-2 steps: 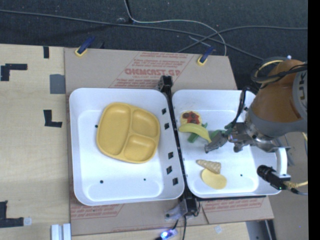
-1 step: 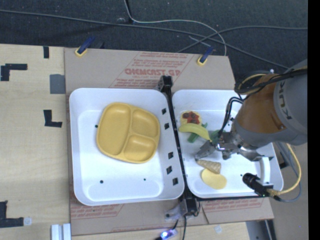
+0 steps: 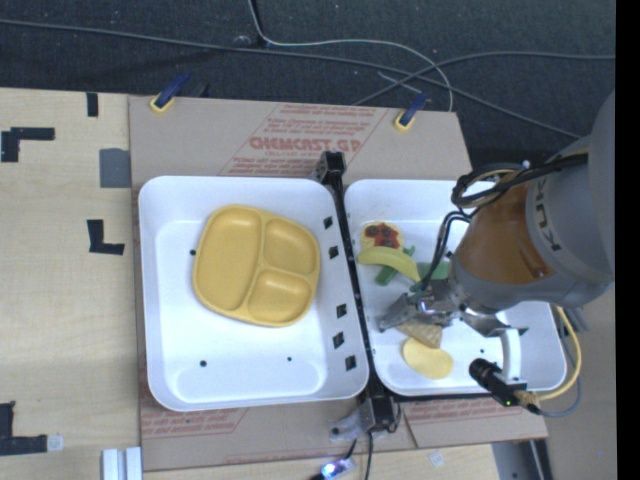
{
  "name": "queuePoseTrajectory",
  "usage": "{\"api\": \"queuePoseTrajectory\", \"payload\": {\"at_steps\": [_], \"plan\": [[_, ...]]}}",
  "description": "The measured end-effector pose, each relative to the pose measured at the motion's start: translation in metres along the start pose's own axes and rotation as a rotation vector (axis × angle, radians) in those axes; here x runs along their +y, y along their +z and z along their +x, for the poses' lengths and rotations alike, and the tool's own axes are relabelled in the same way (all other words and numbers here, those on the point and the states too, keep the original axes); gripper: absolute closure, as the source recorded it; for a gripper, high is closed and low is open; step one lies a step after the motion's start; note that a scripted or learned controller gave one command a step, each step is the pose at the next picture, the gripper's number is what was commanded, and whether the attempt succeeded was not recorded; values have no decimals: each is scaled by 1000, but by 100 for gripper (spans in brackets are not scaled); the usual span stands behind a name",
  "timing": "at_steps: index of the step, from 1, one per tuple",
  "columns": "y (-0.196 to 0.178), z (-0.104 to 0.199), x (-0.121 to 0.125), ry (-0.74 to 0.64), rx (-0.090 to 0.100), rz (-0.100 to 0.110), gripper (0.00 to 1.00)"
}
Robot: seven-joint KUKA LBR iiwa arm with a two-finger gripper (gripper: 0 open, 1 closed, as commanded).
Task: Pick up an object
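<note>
My gripper reaches down into the right bin, near its middle left. Its metal fingers sit just above a tan wedge-shaped piece and a round pale yellow piece. Behind the gripper lie a yellow banana-like piece, a green piece and a small slice with red topping. The arm's orange band and grey body cover the right part of this bin. No object shows clearly between the fingers.
The left bin holds a yellow plate with three compartments. A black divider rail runs between the bins. Both bins rest on a cardboard sheet on the wooden bench; cables trail across the dark floor behind.
</note>
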State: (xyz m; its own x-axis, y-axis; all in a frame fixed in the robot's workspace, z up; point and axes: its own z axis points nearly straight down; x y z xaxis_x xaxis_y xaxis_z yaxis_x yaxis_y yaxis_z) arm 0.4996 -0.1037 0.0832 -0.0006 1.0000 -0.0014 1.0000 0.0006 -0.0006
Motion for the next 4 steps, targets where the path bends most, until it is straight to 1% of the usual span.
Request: {"api": "queuePoseTrajectory", "payload": {"at_steps": [1,2,3,4], "plan": [[-12,0,1,0,0,-1,100],[-64,-5,-8,0,1,-3,100],[-107,-1,-6,-1,1,-4,100],[-132,0,-5,-1,1,-2,100]]}}
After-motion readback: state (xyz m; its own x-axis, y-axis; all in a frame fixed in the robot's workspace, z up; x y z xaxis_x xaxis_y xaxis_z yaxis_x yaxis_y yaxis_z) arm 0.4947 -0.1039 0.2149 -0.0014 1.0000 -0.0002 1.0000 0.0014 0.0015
